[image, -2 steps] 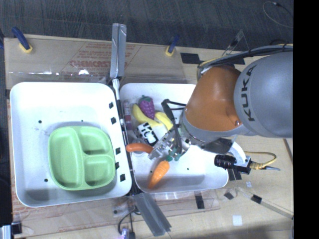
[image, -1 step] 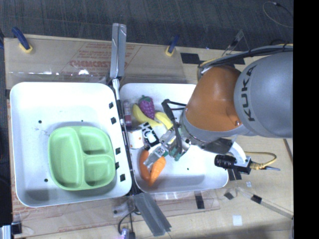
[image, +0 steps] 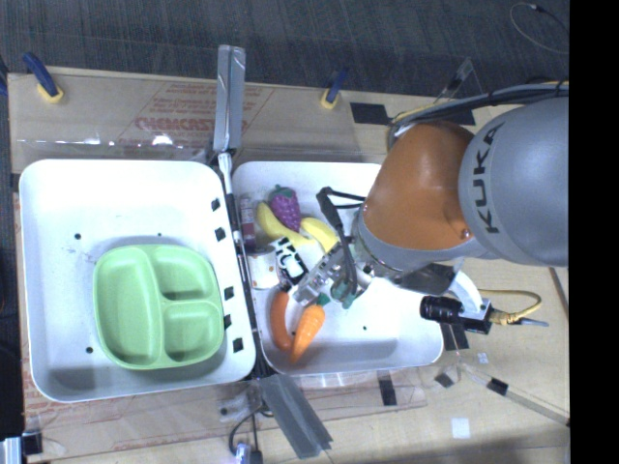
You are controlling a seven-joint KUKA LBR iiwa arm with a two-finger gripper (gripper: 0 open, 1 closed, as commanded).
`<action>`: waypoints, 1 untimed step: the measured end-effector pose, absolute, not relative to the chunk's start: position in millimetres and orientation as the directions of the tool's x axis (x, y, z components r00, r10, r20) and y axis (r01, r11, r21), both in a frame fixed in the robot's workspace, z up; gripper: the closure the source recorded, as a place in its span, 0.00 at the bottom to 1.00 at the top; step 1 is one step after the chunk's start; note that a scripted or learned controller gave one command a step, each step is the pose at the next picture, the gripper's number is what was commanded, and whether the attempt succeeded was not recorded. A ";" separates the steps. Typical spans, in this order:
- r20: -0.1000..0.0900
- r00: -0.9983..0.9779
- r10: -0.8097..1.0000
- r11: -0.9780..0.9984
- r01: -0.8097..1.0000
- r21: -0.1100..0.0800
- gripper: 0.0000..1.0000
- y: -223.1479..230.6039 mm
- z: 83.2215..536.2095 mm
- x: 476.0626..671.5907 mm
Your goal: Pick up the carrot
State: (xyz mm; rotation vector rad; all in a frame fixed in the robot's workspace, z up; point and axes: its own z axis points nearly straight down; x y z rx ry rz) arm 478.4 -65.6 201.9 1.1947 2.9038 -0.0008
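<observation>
The wooden bench carries two shallow white bins side by side: the left bin and the right bin, their inner walls touching. Blue clamps grip the bench's far edge.

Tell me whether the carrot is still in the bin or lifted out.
In the bin. The carrot lies on the floor of the right bin, near its front wall, with the gripper just above its top end.
</observation>
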 end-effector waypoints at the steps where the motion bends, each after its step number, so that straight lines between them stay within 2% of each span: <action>1: 0.001 -0.668 0.744 0.668 0.744 -0.002 1.00 -36.5 192.8 534.0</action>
